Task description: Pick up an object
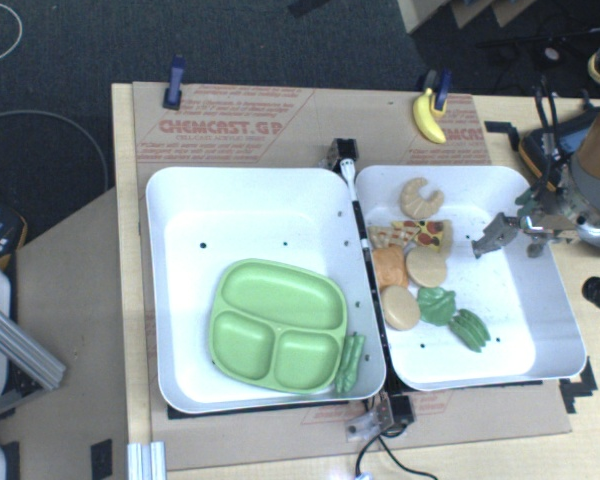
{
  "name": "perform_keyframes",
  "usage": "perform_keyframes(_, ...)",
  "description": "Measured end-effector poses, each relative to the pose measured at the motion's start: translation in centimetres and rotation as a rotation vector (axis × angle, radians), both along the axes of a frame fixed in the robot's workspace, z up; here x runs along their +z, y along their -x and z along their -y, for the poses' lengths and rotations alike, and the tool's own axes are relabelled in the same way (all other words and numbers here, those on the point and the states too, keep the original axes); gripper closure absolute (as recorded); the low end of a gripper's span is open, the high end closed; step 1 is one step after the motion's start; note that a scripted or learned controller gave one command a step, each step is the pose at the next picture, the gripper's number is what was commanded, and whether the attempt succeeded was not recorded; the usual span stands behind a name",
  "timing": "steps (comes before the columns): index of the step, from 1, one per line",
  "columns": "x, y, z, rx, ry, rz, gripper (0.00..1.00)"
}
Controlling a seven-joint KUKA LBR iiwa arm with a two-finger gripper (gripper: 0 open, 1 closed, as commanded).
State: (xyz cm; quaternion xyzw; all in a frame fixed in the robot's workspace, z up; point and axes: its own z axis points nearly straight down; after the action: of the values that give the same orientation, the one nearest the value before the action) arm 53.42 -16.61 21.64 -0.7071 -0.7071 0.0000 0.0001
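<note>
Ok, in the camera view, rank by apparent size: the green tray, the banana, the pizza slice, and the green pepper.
1. Green tray, by far the largest.
2. Pizza slice.
3-4. Green pepper and banana look too alike to rank; the banana also lies farther from the camera, on the bench behind the bins.

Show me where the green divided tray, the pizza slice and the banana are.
green divided tray (278, 324): camera view, on its large upper compartment.
pizza slice (414, 235): camera view, on its topped middle.
banana (428, 120): camera view, on the middle of its curved body.
</note>
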Motion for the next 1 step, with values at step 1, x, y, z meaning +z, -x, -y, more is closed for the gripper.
perform_keyframes(1,-13.66,4.98,-5.34,0.0,-0.004,-0.006,0.0)
